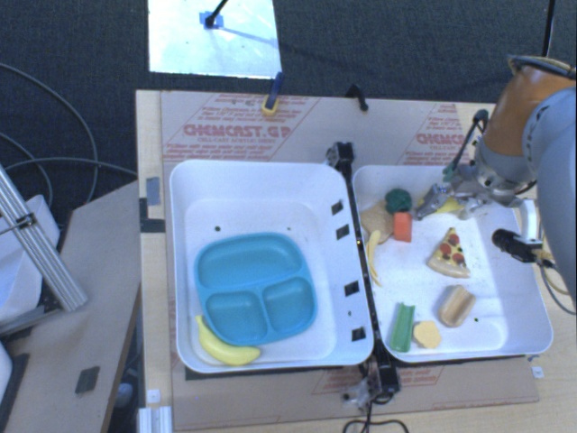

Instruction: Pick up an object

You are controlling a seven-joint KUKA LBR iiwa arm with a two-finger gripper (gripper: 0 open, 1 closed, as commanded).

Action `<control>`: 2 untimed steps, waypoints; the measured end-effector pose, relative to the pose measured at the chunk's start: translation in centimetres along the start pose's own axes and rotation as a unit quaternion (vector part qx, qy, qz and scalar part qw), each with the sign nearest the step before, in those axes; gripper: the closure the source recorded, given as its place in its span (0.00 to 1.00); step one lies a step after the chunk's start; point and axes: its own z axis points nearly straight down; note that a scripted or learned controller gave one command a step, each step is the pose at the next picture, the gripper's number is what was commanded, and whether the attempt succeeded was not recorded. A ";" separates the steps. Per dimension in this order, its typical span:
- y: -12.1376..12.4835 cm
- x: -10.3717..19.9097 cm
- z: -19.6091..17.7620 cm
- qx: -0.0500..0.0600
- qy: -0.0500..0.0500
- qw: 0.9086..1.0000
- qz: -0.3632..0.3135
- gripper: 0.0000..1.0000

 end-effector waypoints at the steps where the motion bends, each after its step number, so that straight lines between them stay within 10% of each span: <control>1: 0.0 5.4 0.0 0.000 -0.002 1.000 0.000 0.00; 2: -3.5 9.0 -0.6 -0.021 -0.010 1.000 0.001 0.00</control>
